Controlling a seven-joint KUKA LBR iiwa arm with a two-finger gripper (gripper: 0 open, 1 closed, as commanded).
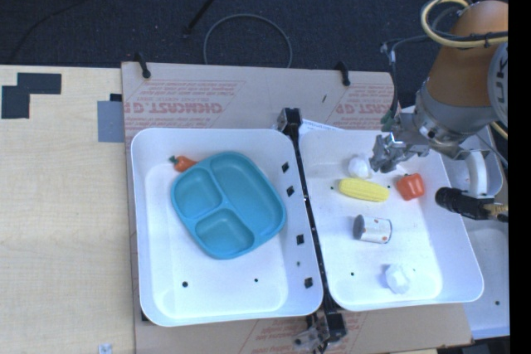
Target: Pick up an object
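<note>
Arm: you see the grey arm (pixel 465 87) with its orange band reach in from the right, bent down over the far part of the right bin.
Right bin: your right bin (pixel 452 278) holds five loose things, all apart from one another.
Left bin: your left bin (pixel 158 278) carries a blue divided plate (pixel 227 204), lying flat and turned at a slant, with a small orange piece (pixel 183 163) just beside its far left corner.
Gripper: your gripper (pixel 388 152) hangs low over the far middle of the right bin; you cannot tell how its fingers stand, since the metal parts blur together, and nothing shows between them.
Corn: the yellow corn cob (pixel 363 191) lies on its side, just in front of the gripper and a little to its left.
Can: a small grey and white can (pixel 372 229) lies on its side nearer you than the corn.
Orange object: an orange-red piece (pixel 410 186) sits to the right of the corn, near the gripper.
White ball: a small white ball (pixel 358 167) rests just beside the gripper's left.
White lump: a small white lump (pixel 396 278) lies near the front edge, well apart from the gripper.
</note>
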